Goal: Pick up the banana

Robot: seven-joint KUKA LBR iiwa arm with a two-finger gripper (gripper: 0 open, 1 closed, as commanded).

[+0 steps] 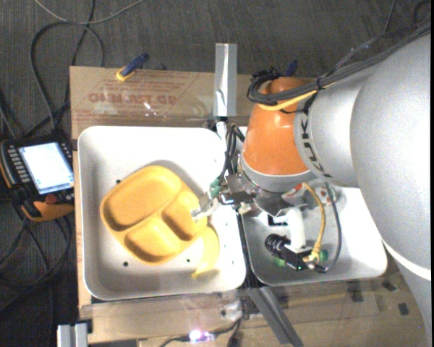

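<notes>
the banana [208, 254] lies in the left bin [94, 194], near that bin's lower right corner, just beside the right wall and touching the lower right edge of a yellow divided tray [148, 212]. the tray sits tilted across the middle of the same bin, with three compartments showing. the gripper [205, 210] hangs over the tray's right edge, just above the banana's upper end, and whether it is apart or together cannot be told from this slant. the arm [333, 143], grey with an orange band, reaches in from the right across the right bin [369, 262]. a teach pendant [40, 168] rests on the floor left of the bench.
</notes>
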